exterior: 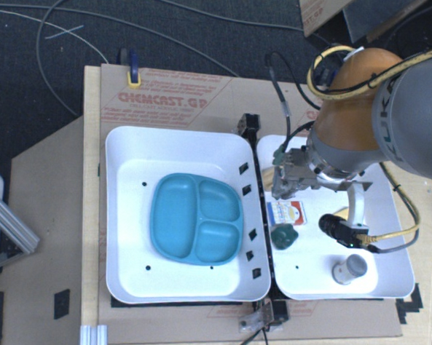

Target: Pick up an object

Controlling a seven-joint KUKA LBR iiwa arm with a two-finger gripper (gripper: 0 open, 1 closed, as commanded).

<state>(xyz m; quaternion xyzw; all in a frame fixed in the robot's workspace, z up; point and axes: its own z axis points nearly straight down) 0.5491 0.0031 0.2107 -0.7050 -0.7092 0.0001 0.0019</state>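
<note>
In the right bin, a small white, red and blue packet lies near the left wall. A dark green lump rests just below it. Toward the bin's front sits a short grey cylinder. My gripper hangs low over the bin's left side, directly above the packet's upper edge and partly covering it. The grey and orange wrist hides the bin's back part. Inside the left bin lies a blue divided plate, well away from the gripper.
A black divider with clips runs between the two bins, close to the gripper's left. A black plug on a yellow cable hangs from the arm over the right bin. Cardboard lies under both bins.
</note>
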